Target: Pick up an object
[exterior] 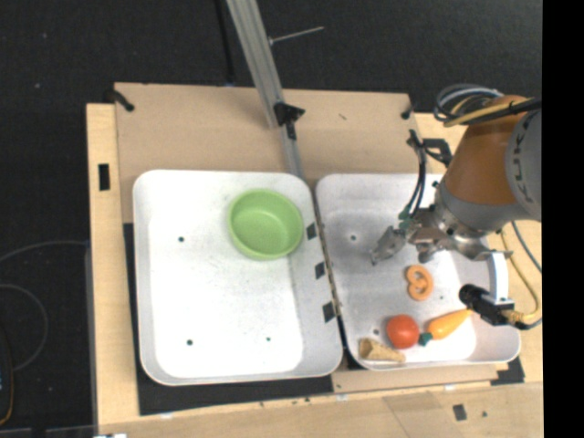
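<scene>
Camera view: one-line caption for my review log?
Claw hangs over right bin above pretzel, tomato, carrot; green bowl in left bin.

Tan bench (201, 135) bearing two white bins, left (164, 336) and right (351, 199), side by side.

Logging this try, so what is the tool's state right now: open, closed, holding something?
Tool: hangs over the right bin; open or closed cannot be told, and nothing shows between its fingers.

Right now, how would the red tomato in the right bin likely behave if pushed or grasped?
The tomato looks round, so it would probably roll when nudged. Its smooth, shiny skin may slip between fingers. The carrot and the wedge lie close beside it and might shift too.
</scene>
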Robot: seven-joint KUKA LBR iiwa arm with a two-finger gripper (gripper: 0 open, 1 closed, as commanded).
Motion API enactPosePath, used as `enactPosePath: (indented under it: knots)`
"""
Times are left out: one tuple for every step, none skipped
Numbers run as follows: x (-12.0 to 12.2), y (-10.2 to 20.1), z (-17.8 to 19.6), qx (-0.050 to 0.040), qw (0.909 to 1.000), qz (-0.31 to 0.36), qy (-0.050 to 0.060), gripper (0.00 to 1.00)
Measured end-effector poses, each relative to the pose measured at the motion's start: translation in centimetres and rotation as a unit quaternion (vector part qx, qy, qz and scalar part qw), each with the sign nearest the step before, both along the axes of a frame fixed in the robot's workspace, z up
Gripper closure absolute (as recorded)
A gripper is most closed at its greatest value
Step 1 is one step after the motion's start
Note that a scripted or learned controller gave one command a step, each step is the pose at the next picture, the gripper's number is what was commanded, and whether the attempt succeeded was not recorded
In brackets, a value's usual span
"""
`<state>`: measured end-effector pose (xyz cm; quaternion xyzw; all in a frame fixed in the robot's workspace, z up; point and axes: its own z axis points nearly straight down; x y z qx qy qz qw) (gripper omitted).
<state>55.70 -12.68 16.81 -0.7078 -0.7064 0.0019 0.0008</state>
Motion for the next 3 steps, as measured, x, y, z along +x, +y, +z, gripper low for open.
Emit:
enactPosePath:
  knots:
    - [-0.1,-0.5,-4.3,-0.0002,1.0000,0.000,0.000,0.00]
    - [-0.2,-0.6,-6.9,-0.0002,1.0000,0.000,-0.001,0.00]
    - [0.0,-0.6,-5.7,0.0008,1.0000,-0.004,-0.003,1.00]
